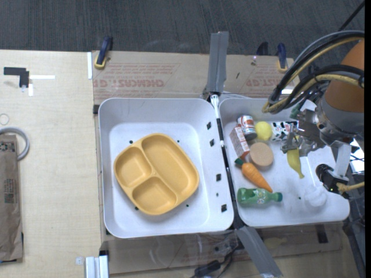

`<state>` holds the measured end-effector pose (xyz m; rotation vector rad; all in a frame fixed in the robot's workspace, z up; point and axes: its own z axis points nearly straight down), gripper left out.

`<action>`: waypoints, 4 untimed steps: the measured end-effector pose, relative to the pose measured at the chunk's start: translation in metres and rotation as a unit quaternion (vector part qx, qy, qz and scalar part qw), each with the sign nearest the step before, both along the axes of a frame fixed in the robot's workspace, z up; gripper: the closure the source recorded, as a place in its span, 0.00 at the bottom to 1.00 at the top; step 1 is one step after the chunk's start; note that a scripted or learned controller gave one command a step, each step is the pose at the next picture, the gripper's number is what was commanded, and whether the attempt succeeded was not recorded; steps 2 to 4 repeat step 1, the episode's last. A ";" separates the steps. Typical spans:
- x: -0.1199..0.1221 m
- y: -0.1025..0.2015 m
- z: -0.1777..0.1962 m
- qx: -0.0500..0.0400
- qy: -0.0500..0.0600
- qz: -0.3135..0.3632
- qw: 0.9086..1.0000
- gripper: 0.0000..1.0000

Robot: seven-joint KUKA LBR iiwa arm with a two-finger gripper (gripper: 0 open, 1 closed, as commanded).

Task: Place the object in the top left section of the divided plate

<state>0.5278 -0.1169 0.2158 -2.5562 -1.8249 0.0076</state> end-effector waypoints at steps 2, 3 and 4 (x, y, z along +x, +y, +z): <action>-0.051 0.059 -0.026 0.001 0.001 0.094 0.996 1.00; -0.051 0.059 -0.026 0.001 0.001 0.094 0.996 1.00; -0.051 0.059 -0.026 0.001 0.001 0.094 0.996 1.00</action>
